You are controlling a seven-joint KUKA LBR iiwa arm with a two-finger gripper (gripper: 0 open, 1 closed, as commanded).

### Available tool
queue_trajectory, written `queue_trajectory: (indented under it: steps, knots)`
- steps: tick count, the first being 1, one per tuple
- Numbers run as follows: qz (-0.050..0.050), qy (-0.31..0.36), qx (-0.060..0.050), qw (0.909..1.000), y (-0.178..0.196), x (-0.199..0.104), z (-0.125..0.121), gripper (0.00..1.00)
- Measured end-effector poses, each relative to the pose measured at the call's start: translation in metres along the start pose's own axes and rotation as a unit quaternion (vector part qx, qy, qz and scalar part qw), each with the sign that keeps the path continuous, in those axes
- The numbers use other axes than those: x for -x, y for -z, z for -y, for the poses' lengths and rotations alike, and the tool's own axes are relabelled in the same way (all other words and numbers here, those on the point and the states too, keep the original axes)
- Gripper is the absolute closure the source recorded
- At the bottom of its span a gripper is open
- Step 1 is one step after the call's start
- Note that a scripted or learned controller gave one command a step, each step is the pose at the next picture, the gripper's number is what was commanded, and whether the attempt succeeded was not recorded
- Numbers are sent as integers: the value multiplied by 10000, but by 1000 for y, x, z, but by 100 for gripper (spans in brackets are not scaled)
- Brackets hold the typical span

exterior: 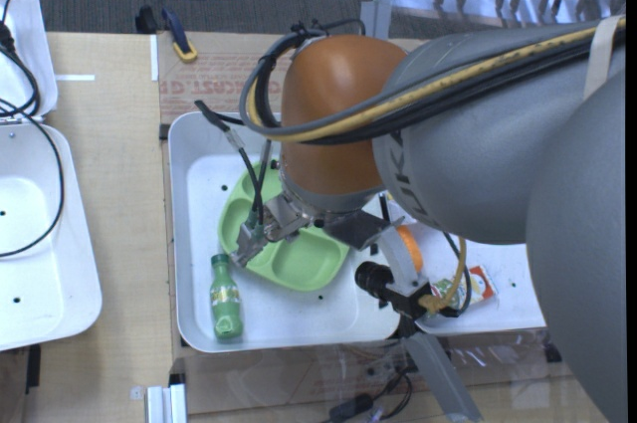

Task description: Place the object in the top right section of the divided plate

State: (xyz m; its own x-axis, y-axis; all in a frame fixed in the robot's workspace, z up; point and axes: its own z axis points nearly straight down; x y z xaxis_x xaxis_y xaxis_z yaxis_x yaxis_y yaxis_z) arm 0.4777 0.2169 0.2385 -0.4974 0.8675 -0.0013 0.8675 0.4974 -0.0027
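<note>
A light green divided plate (304, 260) lies in the middle of the right white bin (189, 202), with the arm's orange wrist band hiding its far part. My gripper (251, 240) hangs low over the plate's left rim, tilted down and to the left. A green bottle (226, 300) lies on the bin floor just below and left of the gripper, beside the plate. An orange object (409, 248) peeks out to the right of the plate, partly hidden by the arm. I see nothing clearly held.
A small red and white carton (482, 284) lies at the bin's right side. Black cables and a black fitting (376, 280) hang off the wrist over the bin. The left white bin (40, 252) has a black cable across it.
</note>
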Motion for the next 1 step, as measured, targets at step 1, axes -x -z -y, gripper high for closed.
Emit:
queue_trajectory:
  steps: [1]
  knots:
    - [-6, 1116, -6, 9938, -85, 30, 17, 0]
